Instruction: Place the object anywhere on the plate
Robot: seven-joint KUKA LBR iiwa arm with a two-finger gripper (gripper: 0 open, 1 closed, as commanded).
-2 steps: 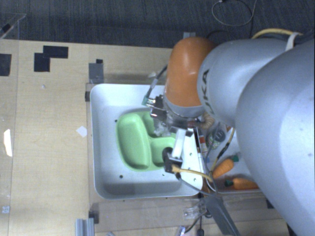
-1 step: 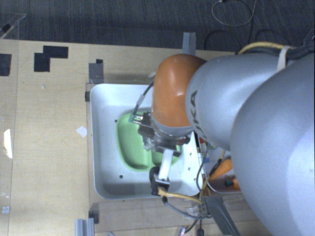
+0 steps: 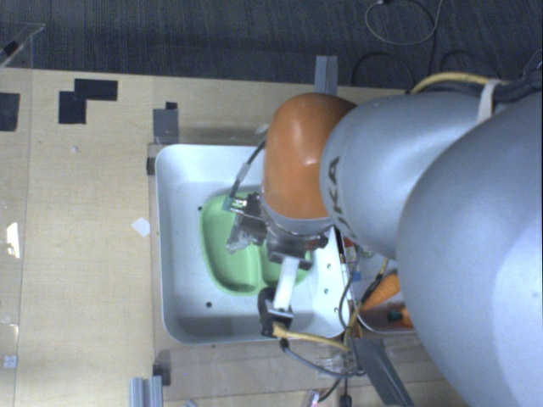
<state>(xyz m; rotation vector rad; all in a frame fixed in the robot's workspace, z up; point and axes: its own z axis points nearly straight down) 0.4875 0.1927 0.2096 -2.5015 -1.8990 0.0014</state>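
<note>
A light green plate (image 3: 222,265) lies in the left white bin (image 3: 180,227). The grey arm with its orange band (image 3: 297,164) reaches in from the right and hangs over the plate's right half, hiding it. My gripper (image 3: 244,225) shows as grey metal parts under the wrist, low over the plate's upper right part. A small darker green patch (image 3: 232,203) sits at the plate's upper rim beside the gripper; I cannot tell what it is or whether it is held.
An orange object (image 3: 383,290) lies in the right bin, mostly hidden by the arm. A white bracket with a black end (image 3: 280,299) and cables hangs off the wrist over the left bin's lower right corner. Tan bench lies to the left.
</note>
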